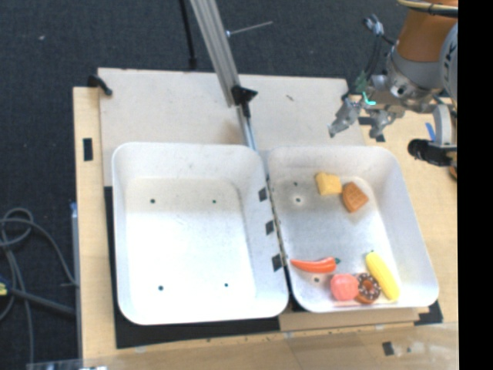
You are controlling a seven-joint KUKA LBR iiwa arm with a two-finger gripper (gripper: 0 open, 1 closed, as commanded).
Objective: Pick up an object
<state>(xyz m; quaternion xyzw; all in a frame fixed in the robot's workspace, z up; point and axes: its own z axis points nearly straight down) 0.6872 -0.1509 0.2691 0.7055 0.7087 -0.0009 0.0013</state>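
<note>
White bins, camera view. The right bin [408, 206] holds a yellow block [327, 183] and brown piece [354, 197] at 12 o'clock, and a chili [313, 265], pink ball [344, 287], dark ring [368, 288] and banana [382, 275] at 6 o'clock. The gripper [357, 122] hangs beyond the bin's 12 o'clock rim, fingers spread, holding nothing. The yellow block, probably light and soft, sits nearest; it is best pinched across its flat sides.
</note>
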